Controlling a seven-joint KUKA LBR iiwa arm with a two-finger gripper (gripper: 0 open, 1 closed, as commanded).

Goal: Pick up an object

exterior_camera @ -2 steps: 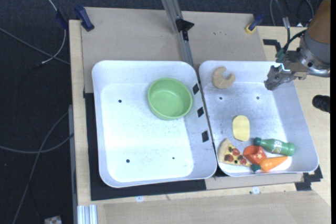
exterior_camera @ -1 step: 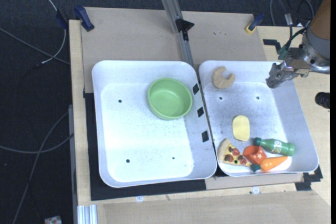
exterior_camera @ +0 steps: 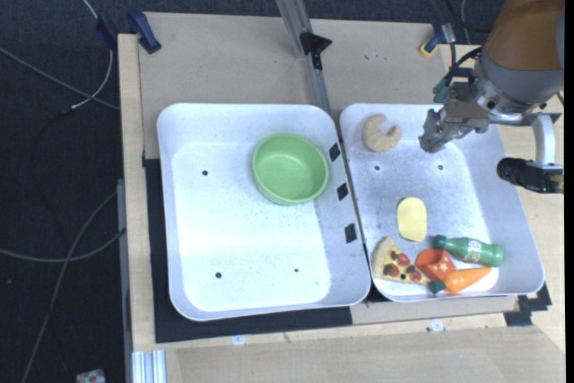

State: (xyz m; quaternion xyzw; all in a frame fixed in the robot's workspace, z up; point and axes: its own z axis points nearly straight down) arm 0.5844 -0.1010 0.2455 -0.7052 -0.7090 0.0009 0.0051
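Arm at the frame's upper right, its gripper [exterior_camera: 437,139] poised over the right bin [exterior_camera: 516,229] beside the croissant [exterior_camera: 380,133], state of the jaws not discernible; yellow piece [exterior_camera: 412,218], pizza slice [exterior_camera: 395,262], green bottle [exterior_camera: 469,250] and carrot [exterior_camera: 465,280] lie lower right; green bowl [exterior_camera: 289,168] in the left bin [exterior_camera: 193,220].
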